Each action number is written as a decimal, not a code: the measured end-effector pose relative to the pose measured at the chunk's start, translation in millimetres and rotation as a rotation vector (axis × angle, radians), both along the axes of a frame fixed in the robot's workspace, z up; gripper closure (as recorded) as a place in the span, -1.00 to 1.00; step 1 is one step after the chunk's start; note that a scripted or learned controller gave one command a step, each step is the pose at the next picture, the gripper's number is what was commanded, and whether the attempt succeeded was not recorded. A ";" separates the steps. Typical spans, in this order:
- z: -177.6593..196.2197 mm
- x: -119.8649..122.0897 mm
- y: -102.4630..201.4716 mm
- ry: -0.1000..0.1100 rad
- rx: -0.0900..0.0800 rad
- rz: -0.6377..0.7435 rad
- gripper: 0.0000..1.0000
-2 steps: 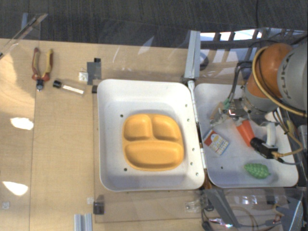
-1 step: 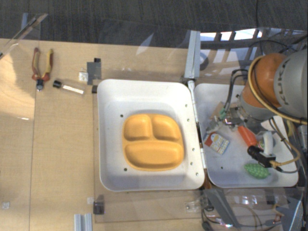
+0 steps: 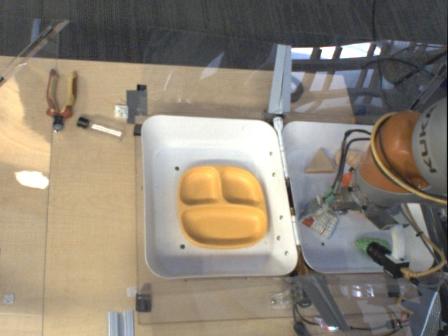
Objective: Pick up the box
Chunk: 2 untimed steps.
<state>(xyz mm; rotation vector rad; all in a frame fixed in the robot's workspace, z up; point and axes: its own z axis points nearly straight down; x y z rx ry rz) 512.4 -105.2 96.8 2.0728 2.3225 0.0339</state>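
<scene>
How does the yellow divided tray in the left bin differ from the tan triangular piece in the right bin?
The yellow divided tray is rounded with three compartments; the tan triangular piece is flat with pointed corners. The tray is far larger and fills the middle of the left white bin; the triangle is small and lies near the far edge of the right white bin. The tray is bright yellow, the triangle pale tan. Both rest untouched on a bin floor.

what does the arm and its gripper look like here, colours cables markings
The arm is grey with a broad orange band above the wrist and dark lettering on its grey shell at the right edge. Black cables loop around the band. The gripper is a small dark metal assembly with thin wires.
</scene>
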 end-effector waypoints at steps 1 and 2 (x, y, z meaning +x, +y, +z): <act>12.1 3.8 1.3 -0.010 -0.001 0.003 1.00; 12.3 3.8 0.7 -0.010 -0.002 0.003 -1.00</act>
